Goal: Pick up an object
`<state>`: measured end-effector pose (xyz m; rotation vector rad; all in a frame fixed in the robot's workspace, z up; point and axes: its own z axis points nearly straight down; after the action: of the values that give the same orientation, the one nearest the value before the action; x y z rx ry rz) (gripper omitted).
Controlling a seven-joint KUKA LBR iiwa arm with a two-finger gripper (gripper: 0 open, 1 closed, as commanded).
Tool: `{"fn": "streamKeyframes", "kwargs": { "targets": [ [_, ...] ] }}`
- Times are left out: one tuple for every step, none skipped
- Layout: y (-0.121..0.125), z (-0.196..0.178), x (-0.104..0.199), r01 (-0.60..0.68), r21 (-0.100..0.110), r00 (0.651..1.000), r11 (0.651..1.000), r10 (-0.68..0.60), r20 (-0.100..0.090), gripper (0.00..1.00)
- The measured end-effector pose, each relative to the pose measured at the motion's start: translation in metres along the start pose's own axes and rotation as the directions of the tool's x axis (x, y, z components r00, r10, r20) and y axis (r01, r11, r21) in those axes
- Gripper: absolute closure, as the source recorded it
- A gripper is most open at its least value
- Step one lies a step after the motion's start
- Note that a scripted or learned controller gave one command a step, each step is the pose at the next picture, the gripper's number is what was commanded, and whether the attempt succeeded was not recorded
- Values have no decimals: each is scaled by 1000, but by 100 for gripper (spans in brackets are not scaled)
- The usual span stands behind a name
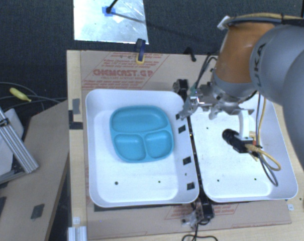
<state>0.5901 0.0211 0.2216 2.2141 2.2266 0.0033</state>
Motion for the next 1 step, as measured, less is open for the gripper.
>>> {"fn": "streamKeyframes", "kwargs": {
  "targets": [
    [-79, -91, 35, 3, -5, 1000, 1000, -3, -4, 0]
  ]
}}
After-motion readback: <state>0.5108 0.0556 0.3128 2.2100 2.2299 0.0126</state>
